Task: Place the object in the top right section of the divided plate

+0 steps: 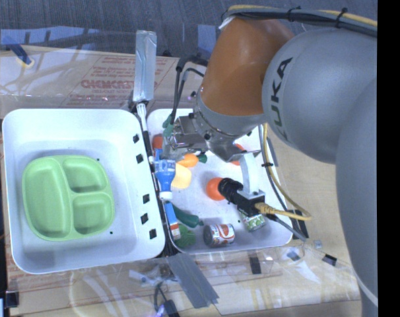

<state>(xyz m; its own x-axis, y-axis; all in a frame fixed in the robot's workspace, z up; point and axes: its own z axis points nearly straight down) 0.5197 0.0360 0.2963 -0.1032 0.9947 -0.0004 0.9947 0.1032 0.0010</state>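
**Op:** Quick count?

**Annotator:** You've got two white bins on the bench (315, 193). The left bin (15, 131) holds one green divided plate (68, 197) with three sections. The right bin (199, 207) holds the loose things: one yellow piece (181, 176), one orange ball (215, 188), one small orange piece (189, 157), one blue item (164, 172) by the left wall, one dark green item (185, 218), and one can (219, 234) on its side near the front wall.

**Op:** Hand? Task object?

**Annotator:** Your hand (179, 134) sits low over the right bin, just above the yellow piece. I can't tell whether it's wide or narrow, because the wrist hides it. I can't tell which thing is the task's, but all of them lie in the right bin, apart from the plate.
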